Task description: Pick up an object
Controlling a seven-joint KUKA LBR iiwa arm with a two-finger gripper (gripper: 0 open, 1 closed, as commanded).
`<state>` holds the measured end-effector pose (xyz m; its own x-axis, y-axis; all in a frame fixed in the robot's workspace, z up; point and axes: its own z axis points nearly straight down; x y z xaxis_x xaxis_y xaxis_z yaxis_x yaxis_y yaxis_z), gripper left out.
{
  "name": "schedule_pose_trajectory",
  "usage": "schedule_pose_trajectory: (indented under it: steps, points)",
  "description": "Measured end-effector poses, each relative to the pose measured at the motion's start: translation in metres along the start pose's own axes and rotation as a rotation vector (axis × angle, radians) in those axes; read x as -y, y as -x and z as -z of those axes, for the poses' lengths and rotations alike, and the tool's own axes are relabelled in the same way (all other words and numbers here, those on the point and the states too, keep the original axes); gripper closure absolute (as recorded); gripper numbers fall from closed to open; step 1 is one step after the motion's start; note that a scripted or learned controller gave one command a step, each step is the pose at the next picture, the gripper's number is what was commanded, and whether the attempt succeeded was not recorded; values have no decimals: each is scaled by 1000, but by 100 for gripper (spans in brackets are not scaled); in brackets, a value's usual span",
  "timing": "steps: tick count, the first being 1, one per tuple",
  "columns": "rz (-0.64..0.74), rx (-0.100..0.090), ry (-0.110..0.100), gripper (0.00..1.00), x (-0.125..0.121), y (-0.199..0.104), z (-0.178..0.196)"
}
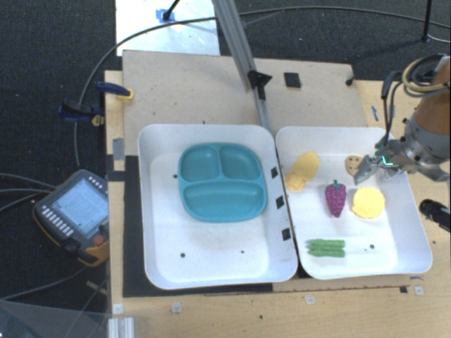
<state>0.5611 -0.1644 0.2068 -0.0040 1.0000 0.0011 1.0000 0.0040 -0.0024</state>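
The right bin (409,255) holds several toy foods: a pale yellow pear-shaped piece (303,170), a tan cookie (351,165), a purple grape bunch with a green stem (335,198), a round yellow piece (368,203) and a green bean pod (325,248). My gripper (375,169) hangs over the bin's upper right part. It sits just right of the cookie and just above the round yellow piece. I see nothing held in it.
A teal divided plate (222,182) lies in the left bin (158,259). A slanted metal pole (236,34) crosses the bench behind the bins. A teach pendant (74,213) lies off the bench at left.
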Motion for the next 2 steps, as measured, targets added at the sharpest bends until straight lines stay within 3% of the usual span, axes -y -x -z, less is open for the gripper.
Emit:
schedule_pose_trajectory:
  steps: [1,2]
  points:
    - [1,1,4,0,-1,0,1]
    - [2,2,4,0,-7,-8,-45]
